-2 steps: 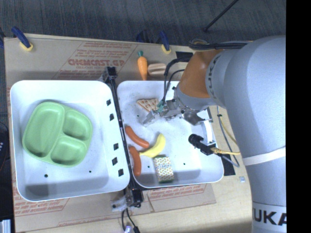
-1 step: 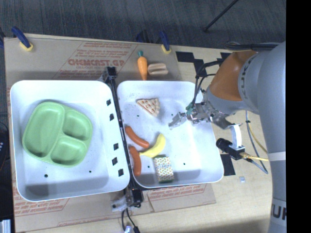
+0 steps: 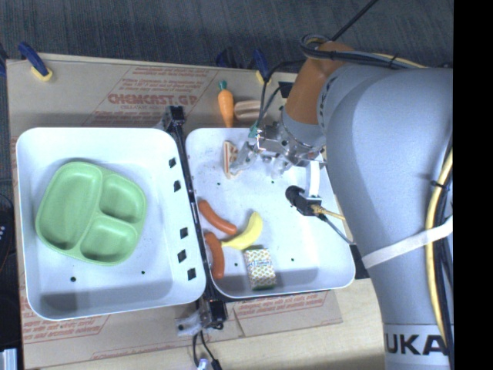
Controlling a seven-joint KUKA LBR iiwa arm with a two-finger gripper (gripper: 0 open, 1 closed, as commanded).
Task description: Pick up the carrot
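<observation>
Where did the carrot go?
The carrot lies outside the bins, on the cardboard just beyond the far rim of the right bin, beside a hot dog bun. The pincer is inside that bin, nearby.

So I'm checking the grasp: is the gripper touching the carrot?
Apart. The camera view shows the carrot outside the right bin, with bare cardboard between it and the gripper.

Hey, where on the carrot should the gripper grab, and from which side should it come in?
Probably the orange body of the carrot, around its thicker middle, rather than the small green top. It lies flat on the cardboard just beyond the right bin, lengthwise away from the rim, so coming straight down with the fingers across its width looks best. The gripper is over the bin now.
</observation>
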